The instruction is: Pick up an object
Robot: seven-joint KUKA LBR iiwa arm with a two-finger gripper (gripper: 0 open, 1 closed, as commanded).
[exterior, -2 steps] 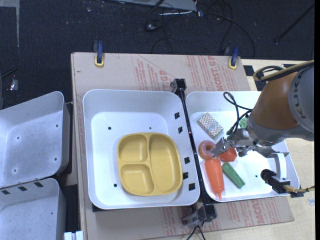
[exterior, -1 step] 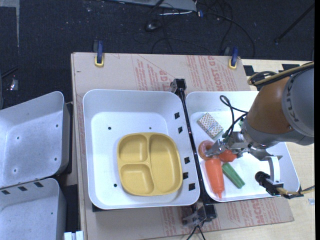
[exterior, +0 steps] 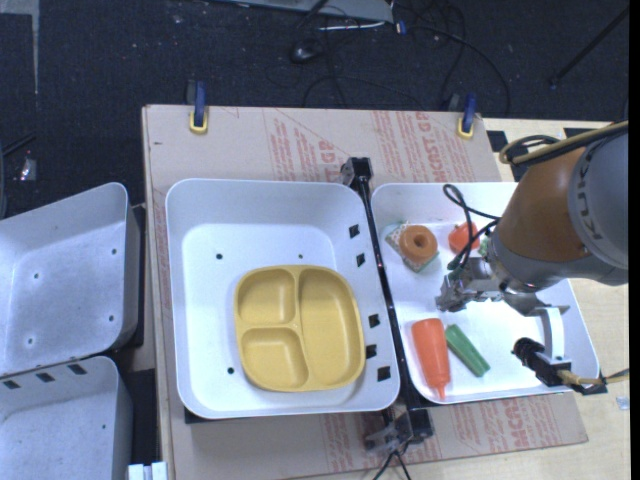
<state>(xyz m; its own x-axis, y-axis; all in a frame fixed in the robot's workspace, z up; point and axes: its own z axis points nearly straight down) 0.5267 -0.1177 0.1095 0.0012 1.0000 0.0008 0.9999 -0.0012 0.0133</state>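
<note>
**Gripper Position Over Right Bin**

Gripper hangs low in the middle of the right bin; whether it is apart or together cannot be told, and nothing shows clamped in it.

Largest first: the left bin bears a yellow divided tray, probably a drop point. Candidate objects lie within reach. At the gripper's 7 o'clock lies an orange carrot; at 5 o'clock, just beside, a green piece; at 11 o'clock, a doughnut.
</note>
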